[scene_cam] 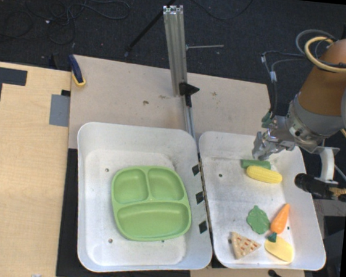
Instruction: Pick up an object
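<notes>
**A:** Where is the gripper (263,149) right now?

**B:** Over the far part of the right bin (229,191), hanging just above and slightly left of the toy corn cob (264,174). Nothing sits between its tips. Whether they are spread or pressed together I cannot tell; from this slant they blur into one dark cluster.

**A:** So the corn is the likely target?

**B:** That's my guess, since it lies closest. It rests on its side, its long axis running left to right, with a green leafy end pointing left toward the gripper. The other pieces sit well apart at the near end: a green leaf shape (258,220), a carrot (280,218), a pizza slice (243,245) and a yellow wedge (281,249).

**A:** How would the corn handle?

**B:** It looks like hollow play food, so probably light and stiff, not fragile. The surface appears smooth and rounded, so I'd expect it to slip or roll out if pinched off-centre.

**A:** Best place to take hold?

**B:** Across the narrow width at the middle of the yellow body, closing from the far and near sides. The green tip looks thin and would likely twist away.

**A:** Anything in the left bin (96,157)?

**B:** A green divided plate (151,203), lying flat. It looks wide and shallow, a harder pick than the corn.
</notes>
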Action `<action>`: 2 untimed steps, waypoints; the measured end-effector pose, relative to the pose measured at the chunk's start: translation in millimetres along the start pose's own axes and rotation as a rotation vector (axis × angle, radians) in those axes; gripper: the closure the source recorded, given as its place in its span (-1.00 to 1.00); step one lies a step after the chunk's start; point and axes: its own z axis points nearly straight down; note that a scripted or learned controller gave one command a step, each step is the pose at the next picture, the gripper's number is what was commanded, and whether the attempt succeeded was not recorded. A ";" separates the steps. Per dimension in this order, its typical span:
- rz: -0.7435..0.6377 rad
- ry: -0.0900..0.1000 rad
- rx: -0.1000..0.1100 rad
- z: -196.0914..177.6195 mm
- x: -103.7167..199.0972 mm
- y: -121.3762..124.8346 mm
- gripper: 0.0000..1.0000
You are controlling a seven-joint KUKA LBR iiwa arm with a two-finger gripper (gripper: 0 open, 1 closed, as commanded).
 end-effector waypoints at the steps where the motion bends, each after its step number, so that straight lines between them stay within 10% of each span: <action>1: -0.001 0.000 -0.001 -7.0 48.8 -6.0 1.00; 2: -0.002 0.001 0.000 -5.1 110.1 -5.9 1.00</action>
